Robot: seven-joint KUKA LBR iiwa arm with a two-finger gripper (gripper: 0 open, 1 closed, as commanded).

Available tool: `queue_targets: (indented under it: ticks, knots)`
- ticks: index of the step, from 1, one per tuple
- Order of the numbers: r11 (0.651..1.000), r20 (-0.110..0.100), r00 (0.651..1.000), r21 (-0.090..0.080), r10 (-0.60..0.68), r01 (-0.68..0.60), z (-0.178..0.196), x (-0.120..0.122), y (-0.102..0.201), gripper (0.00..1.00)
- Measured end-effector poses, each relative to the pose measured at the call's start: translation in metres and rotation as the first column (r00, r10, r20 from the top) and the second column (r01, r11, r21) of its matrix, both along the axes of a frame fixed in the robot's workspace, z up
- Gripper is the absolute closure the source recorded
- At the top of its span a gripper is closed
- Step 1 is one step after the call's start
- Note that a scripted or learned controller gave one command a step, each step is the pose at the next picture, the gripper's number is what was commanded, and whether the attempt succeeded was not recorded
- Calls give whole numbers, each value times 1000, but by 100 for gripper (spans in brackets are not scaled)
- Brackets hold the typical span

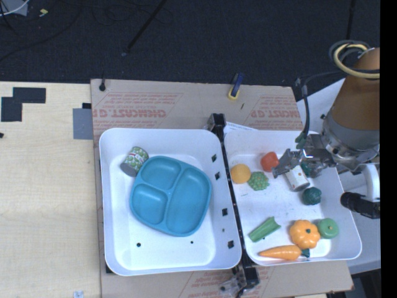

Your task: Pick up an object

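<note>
Gripper (296, 168) poised low in right bin (353, 244), grasp state cannot be told; red toy (269, 161) just left; descent to be centred before closing.

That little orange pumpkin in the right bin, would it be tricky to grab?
Probably somewhat. The pumpkin looks round and smooth, so it may slip or roll when nudged. It sits touching the carrot and a green round piece, so neighbours would likely shift too. It looks like a light plastic toy.
</note>
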State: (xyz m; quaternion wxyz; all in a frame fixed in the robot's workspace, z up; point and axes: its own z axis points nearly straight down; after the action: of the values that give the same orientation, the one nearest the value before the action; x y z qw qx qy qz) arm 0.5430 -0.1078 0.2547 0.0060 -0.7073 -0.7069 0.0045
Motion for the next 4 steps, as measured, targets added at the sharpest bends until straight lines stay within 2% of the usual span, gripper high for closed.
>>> queue_targets:
  ticks: [1, 2, 3, 4]
  knots:
    - [1000, 11, 1000, -1, 2, -2, 6, 2, 0, 0]
    - [1000, 6, 1000, 0, 1, -1, -48, -9, 2, 0]
    - [1000, 6, 1000, 0, 1, -1, -94, -5, 4, 0]
    - [1000, 5, 1000, 0, 0, 0, -158, -7, 9, 0]
